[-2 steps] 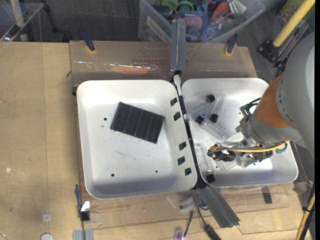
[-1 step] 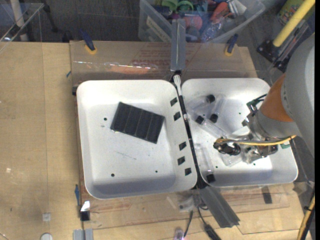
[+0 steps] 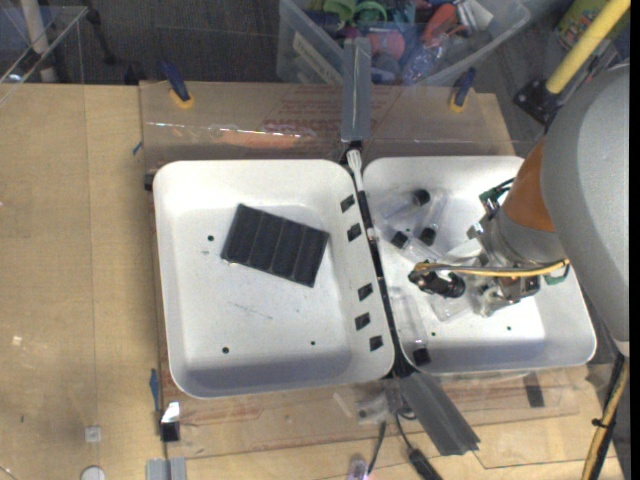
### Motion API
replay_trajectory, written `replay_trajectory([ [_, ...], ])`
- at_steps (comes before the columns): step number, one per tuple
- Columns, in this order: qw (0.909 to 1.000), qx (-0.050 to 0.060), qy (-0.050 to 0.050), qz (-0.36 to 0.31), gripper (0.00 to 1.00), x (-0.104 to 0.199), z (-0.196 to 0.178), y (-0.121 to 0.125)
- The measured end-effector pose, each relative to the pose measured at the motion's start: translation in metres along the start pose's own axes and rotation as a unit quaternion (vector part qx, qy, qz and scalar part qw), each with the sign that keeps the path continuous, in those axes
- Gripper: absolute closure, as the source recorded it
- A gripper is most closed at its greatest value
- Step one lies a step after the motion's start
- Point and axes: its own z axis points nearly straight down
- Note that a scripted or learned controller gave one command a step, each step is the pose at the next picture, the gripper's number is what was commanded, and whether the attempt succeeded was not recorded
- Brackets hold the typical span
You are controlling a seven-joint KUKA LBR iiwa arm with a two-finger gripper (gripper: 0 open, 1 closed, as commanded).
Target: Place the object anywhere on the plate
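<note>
I see the arm (image 3: pixel 600 168) reaching in from 3 o'clock, its broad grey link (image 3: pixel 590 128) bulking large at about 2 o'clock in my view. The orange band (image 3: pixel 525 193) sits at the link's lower end, and the wrist (image 3: pixel 510 240) drops from it toward 7 o'clock. The gripper (image 3: pixel 490 290) points downward, low, at roughly 4 o'clock from the view's centre. Its tip is too cluttered for me to read.

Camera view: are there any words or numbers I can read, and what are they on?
None can be read.
Red print on the brown sheet behind the white bins: too blurred to read.
The dark plate shows no writing.
</note>
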Motion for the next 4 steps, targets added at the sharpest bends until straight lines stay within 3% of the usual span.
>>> replay_trajectory([
  [3, 1.0, 0.004, 0.001, -0.002, 1.0, -0.0017, -0.0002, 0.0097],
  [4, 1.0, 0.0, 0.0, 0.0, 1.0, 0.0031, 0.0, 0.0001],
])
